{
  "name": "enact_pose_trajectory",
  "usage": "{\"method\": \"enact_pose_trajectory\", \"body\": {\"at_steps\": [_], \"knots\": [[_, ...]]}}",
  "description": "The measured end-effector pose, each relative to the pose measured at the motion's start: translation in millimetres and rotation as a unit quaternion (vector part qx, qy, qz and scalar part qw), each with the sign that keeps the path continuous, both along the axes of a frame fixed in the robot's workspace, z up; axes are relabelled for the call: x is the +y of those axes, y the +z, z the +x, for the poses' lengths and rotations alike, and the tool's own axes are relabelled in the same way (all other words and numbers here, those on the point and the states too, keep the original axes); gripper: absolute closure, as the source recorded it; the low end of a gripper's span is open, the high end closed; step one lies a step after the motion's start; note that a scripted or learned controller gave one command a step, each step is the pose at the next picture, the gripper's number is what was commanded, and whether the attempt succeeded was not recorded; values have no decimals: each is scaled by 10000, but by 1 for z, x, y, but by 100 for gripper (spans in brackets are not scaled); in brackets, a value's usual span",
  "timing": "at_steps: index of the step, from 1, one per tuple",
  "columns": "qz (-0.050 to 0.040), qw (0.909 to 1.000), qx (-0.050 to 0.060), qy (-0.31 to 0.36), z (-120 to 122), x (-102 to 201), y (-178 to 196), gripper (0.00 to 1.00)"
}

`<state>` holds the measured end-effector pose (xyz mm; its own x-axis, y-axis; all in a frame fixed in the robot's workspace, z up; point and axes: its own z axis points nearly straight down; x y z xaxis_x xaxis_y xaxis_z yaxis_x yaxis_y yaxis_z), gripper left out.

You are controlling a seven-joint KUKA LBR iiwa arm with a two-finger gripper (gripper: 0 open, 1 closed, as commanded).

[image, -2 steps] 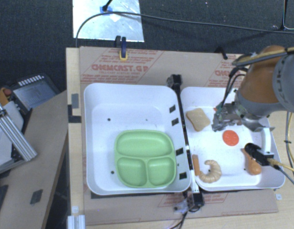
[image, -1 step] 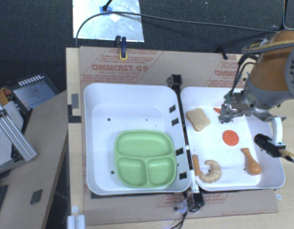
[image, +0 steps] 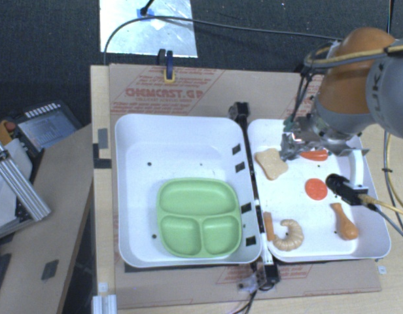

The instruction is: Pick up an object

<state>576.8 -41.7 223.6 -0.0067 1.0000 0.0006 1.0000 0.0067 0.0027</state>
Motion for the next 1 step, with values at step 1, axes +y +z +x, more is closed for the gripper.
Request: {"method": "enact_pose_trajectory", "body": {"at_steps": [1], "knots": [[-2,10000,0,2,17,52,-9,100]]}}
